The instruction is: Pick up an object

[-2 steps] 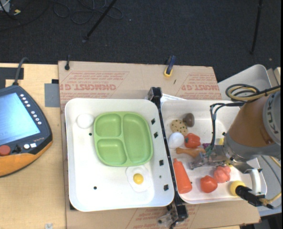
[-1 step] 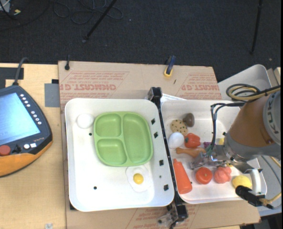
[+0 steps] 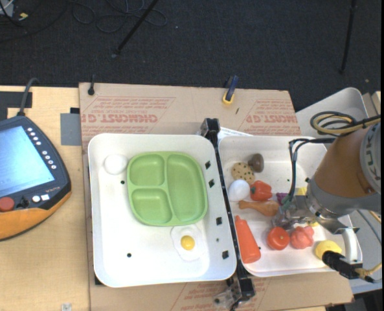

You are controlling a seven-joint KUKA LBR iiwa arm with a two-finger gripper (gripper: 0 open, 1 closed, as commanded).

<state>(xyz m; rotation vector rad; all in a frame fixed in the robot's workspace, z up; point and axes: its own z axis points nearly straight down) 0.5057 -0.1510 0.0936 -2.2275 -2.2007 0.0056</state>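
The red tomato [image 3: 278, 238] lies in the right bin [image 3: 269, 153], and everything else is placed from it. Just right of it sits a pink toy [image 3: 301, 238], and further right a yellow piece [image 3: 327, 247]. Just above the tomato the tool [image 3: 294, 216] is lowered; whether it is released or clenched cannot be told. To the tomato's left an orange carrot [image 3: 247, 240] is laid. Above it are found a chicken leg [image 3: 258, 207], a red pepper [image 3: 261, 190], a white egg [image 3: 238, 189], a cookie [image 3: 242, 171] and a brown ball [image 3: 256, 162]. Far left, the left bin [image 3: 107, 238] holds a green tray [image 3: 166, 188], a fried egg [image 3: 187, 242] and a white ball [image 3: 114, 164]. On the worktop [image 3: 30, 264] beyond, a tablet [image 3: 20, 173] is rested.
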